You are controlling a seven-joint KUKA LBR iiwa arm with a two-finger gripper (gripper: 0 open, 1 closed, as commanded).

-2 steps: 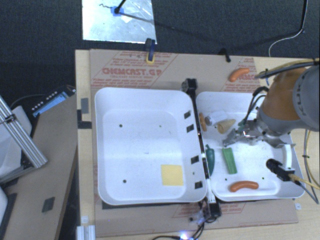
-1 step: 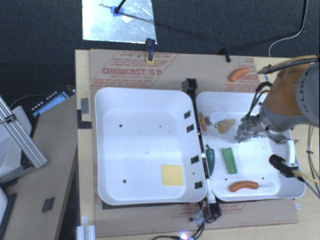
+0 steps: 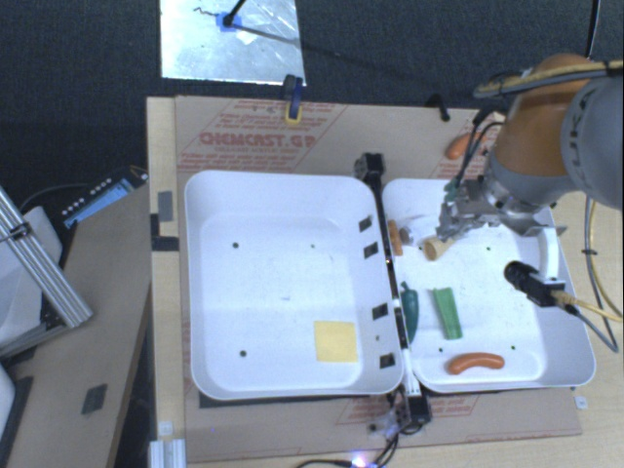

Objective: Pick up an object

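My gripper [image 3: 451,226] hangs over the back left part of the right bin [image 3: 561,354]. Just below and left of its tip lies a small tan cork-like piece [image 3: 432,250], very close to it; whether they touch is unclear. A small brown stick [image 3: 395,234] lies by the bin's left wall. Further forward are a dark green pepper [image 3: 409,310], a light green block [image 3: 448,312] and an orange sausage [image 3: 475,363].
The left bin [image 3: 210,261] holds a flat yellow square [image 3: 336,340] near its front right. An orange object [image 3: 458,147] lies on the board behind the right bin. The arm comes in from the right above the right bin.
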